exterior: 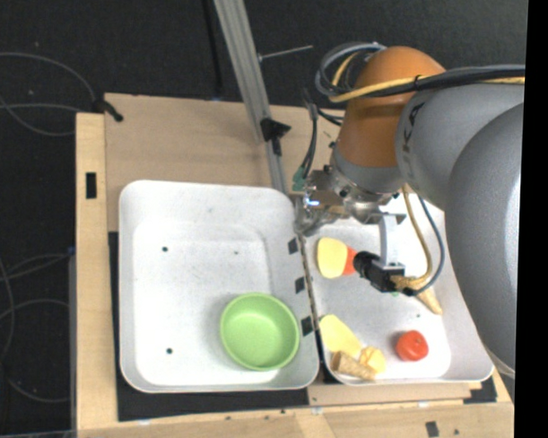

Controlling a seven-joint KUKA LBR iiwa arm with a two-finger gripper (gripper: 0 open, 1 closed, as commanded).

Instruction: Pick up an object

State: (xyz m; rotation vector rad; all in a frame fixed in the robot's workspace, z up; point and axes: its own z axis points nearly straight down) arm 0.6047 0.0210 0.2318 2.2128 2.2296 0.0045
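Two bins: shallow and white, side by side on a pale wooden counter (169,138), seen from above at a slant.
Left bin (192,247): a green bowl (259,330) sits upright near the front right corner.
Right bin (383,321): a rounded yellow toy with an orange-red end (331,258) lies near the back left. A red tomato-like ball (412,345) sits toward the front. A yellow wedge (336,331) and a tan crinkled piece (354,362) lie close together at the front left. A tan pointed piece (430,303) lies at the right side.
Arm (456,139): grey with an orange band, reaching in from the right.
Gripper (308,215): low over the back end of the wall between the two bins, just beside the yellow toy and seemingly apart from it.
Grip state: cannot be told from this view; nothing can be seen held.
Done so far: likely only the approach, since every object lies in a bin and none is lifted.
Left to do: settle over one object (the yellow toy is nearest), close on it and raise it clear.
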